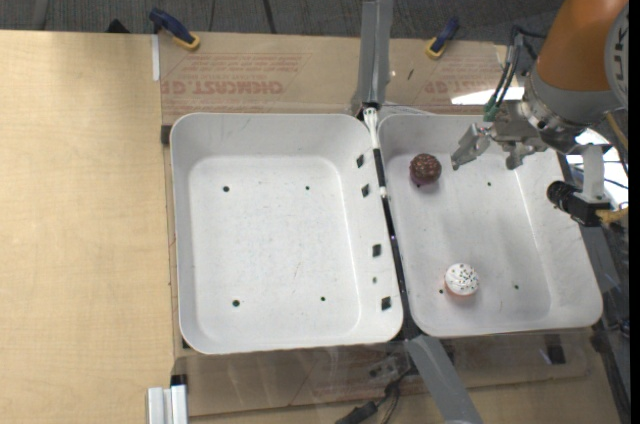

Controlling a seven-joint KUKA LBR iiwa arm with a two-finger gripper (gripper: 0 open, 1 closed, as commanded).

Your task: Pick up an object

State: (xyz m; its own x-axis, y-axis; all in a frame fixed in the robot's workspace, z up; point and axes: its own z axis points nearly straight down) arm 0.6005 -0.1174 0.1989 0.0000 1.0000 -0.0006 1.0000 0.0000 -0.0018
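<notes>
A dark brown speckled ball (425, 168) lies in the right bin (560, 297), near its back left corner. A white ball with small dots (461, 279) rests toward the front of the same bin. My gripper (492, 149) hangs over the back of the right bin, to the right of the brown ball and apart from it. Its two fingers are spread with nothing between them.
The left bin (200, 212) sits beside the right one, with a grey divider bar (375, 52) running back between them. Blue-and-yellow clamps (172, 27) hold cardboard at the bench's back edge. The arm's orange band (585, 32) rises at the right.
</notes>
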